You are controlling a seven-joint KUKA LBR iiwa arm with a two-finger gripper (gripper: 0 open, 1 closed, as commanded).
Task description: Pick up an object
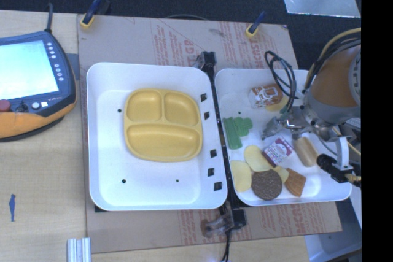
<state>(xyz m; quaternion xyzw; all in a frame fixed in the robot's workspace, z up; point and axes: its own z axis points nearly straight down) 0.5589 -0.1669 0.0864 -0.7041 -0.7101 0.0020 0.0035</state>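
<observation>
Teach pendant (34, 86) left of bins (101, 132)

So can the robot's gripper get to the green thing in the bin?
Probably yes. The green piece lies flat in the right bin with nothing on top, and the gripper is just beside it.

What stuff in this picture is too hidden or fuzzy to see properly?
- The gripper, camera view: small and blurred over the right bin, so whether its fingers hold anything is unclear.
- The arm, camera view: cut off at the right side.
- The packet, camera view: its print is too small to read.
- The handheld screen, camera view: cut by the left edge, display washed out by glare.
</observation>
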